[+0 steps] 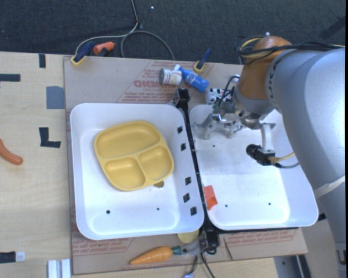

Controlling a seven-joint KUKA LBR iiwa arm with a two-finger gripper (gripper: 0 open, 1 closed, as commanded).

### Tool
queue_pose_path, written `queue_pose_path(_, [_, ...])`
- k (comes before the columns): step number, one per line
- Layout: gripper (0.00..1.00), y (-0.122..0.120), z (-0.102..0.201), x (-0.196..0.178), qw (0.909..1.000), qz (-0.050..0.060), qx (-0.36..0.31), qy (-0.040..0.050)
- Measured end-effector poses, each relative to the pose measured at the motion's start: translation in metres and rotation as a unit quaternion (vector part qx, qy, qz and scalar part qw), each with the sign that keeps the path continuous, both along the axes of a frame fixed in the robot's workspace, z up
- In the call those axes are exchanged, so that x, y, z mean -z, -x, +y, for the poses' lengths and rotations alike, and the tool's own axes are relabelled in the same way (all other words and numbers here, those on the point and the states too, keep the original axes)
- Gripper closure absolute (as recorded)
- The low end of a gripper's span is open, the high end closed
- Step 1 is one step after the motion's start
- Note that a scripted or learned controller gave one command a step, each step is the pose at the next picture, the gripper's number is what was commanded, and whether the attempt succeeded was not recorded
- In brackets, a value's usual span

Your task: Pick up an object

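One yellow divided plate (134, 154) lies in the left bin (84, 126), well apart from the jaws (211, 126), which hang low over the right bin (301, 210); whether they are apart I cannot tell. Nothing graspable seems beneath them, so closing there could catch nothing. A black divider (188, 155) stands between them and the plate; a carrot (152, 255) lies off in front.

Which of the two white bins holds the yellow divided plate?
The left bin holds the yellow divided plate. The right bin, under the gripper, has no plate.
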State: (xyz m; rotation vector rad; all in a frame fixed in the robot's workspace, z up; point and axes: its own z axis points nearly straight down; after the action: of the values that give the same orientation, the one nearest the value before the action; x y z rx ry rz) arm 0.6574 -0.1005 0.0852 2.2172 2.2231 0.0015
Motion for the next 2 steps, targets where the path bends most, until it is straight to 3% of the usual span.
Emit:
queue_pose_path(1, [1.00, 0.0012, -0.0002, -0.0109, 1.0000, -0.001, 0.000, 0.0006])
queue_pose_path(2, [0.00, 0.0010, -0.0001, -0.0111, 1.0000, -0.001, 0.000, 0.0007])
